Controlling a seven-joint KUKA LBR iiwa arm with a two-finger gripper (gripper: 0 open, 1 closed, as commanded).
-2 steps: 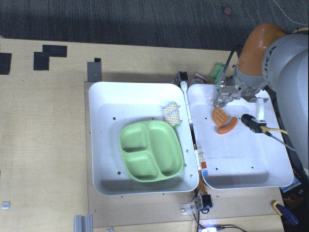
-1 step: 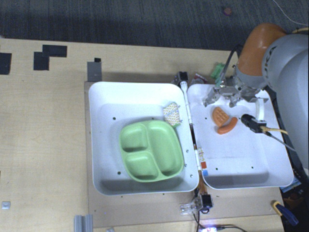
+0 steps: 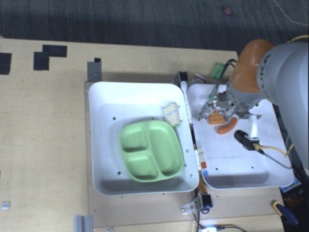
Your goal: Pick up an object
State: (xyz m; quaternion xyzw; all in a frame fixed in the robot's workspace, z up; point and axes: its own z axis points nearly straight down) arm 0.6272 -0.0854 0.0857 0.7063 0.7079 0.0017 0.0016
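Gripper sits low in the right bin, right of frame centre, directly over a cluster of orange objects. Whether it pinches one cannot be told from this slanted view. Step in hand, by judgement: the grasp attempt on that orange cluster. Next move calls for a confirmed closure and a straight lift clear of the bin wall. Left bin holds a green divided plate and a small patterned item.
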